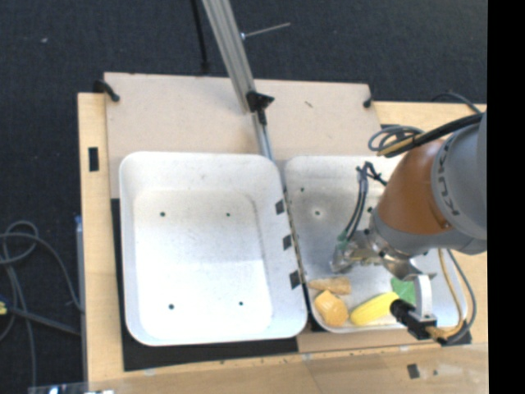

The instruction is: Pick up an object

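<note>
The gripper (343, 259) hangs low over the right bin (316, 187), at the end of the grey arm (426, 195) with its orange band. I cannot tell if the gripper is open or closed, and I cannot see anything held in it.

Four small things lie in the same bin, all at the near end. Just below the gripper, on the side nearer the camera, is a tan piece (329, 285). It is flat and a bit long, like a bit of bread. Right past that, still nearer the camera, sits an orange lump (330, 307). It is round and chunky, and it rests against the bin's near wall. Beside the lump, toward the arm's side, lies a yellow piece (373, 309). It is bright, smooth and long with round ends. A green thing (404, 289) peeks out under the arm, and most of it is hidden.

The left bin (197, 245) sits on the counter (312, 121), on the far side of the gripper from the arm.
</note>
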`<act>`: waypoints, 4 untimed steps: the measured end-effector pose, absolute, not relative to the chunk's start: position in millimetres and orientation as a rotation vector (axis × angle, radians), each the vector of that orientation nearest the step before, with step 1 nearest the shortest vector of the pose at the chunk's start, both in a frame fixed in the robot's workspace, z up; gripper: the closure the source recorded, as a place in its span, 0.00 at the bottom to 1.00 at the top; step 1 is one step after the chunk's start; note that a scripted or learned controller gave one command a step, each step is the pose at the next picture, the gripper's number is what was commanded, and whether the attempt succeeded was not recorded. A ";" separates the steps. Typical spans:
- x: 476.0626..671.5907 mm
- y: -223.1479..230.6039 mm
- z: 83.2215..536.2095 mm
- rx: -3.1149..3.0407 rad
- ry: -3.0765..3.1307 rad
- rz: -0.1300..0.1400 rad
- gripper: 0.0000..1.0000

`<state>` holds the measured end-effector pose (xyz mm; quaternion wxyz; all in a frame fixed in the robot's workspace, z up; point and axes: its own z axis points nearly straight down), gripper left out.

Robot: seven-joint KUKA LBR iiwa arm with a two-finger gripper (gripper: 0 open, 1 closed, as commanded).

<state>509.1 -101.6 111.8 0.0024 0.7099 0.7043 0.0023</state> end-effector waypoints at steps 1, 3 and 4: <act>520.0 -99.9 160.3 2.213 2.221 0.007 1.00; 527.6 -97.2 268.0 2.212 2.221 0.008 1.00; 521.4 -43.3 272.8 2.213 2.230 0.004 1.00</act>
